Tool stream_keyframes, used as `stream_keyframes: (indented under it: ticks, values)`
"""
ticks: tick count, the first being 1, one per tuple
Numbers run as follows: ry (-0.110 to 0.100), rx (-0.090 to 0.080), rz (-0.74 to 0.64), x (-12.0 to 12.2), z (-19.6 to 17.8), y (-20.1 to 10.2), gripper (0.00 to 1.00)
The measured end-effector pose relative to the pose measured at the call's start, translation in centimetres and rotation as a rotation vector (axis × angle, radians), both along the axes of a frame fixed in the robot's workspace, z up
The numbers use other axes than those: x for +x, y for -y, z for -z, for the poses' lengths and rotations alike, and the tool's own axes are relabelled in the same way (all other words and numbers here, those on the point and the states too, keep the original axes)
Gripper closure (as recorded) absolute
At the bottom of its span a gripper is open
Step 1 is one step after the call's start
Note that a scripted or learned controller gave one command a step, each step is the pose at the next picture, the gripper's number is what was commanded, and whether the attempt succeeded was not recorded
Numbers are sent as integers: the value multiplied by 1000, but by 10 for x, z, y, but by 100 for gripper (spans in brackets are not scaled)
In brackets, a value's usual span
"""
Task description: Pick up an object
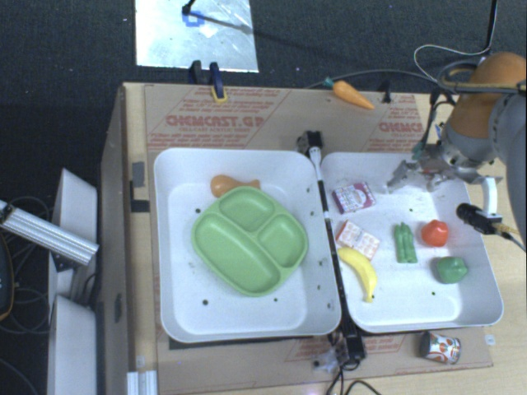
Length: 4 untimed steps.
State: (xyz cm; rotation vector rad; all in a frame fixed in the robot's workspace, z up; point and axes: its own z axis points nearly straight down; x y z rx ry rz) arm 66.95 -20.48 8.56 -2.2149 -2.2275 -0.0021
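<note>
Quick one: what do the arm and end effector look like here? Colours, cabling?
The arm is grey and rounded, with an orange band above the wrist. The end effector is angular, silvery-grey metal. Thin pale cables loop beside the band. No markings are legible.

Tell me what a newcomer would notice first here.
The big green plate in the left bin grabs the eye first. Next, in the right bin, a yellow banana lies near the front and a red tomato toward the right. The pincer hangs over that bin's far right corner.
</note>
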Motion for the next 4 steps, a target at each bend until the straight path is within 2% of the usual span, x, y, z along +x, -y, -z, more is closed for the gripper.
stream_keyframes:
  ticks: [4]
  values:
    - [0, 0, 0, 0, 0, 0, 0]
